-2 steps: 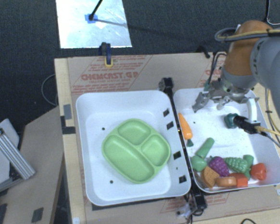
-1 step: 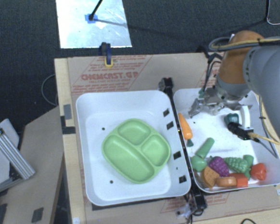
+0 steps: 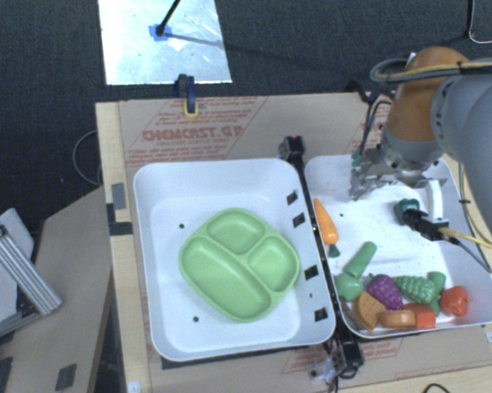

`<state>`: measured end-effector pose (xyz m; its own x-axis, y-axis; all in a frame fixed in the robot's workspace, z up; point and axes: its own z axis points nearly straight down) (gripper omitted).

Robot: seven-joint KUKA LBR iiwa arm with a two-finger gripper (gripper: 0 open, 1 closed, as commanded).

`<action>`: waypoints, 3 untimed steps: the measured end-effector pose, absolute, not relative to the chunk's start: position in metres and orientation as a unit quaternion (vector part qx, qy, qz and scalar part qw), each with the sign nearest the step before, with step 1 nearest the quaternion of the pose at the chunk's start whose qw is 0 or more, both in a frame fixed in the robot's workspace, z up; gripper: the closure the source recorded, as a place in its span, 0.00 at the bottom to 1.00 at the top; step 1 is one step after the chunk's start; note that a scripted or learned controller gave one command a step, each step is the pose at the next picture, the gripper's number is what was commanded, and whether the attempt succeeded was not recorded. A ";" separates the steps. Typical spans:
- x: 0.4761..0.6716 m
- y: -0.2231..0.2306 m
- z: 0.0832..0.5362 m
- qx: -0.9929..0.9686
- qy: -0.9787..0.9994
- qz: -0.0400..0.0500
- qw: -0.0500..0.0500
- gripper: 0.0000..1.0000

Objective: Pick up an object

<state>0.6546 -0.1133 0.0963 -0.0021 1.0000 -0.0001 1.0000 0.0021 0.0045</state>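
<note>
My gripper hangs over the far left part of the right bin, above bare white floor, with nothing seen in it. An orange carrot lies just below and left of it, against the bin's left wall. Nearer the front lie a green cucumber, purple grapes, a bumpy green vegetable, a red tomato, a brown piece and an orange piece.
The left bin holds a green divided plate. A black hinge strip runs between the bins. A teal and black fitting with cable sits beside the arm. A blue clamp stands at the bench's far edge.
</note>
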 end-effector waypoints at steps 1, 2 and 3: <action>0.653 -0.104 0.144 0.706 0.709 0.001 0.000 1.00; 0.663 -0.108 0.193 0.705 0.709 0.001 0.002 1.00; 0.664 -0.108 0.225 0.705 0.709 0.001 0.001 1.00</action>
<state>0.6635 -0.1076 0.2254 -0.0061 1.0000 0.0000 1.0000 0.0061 0.0029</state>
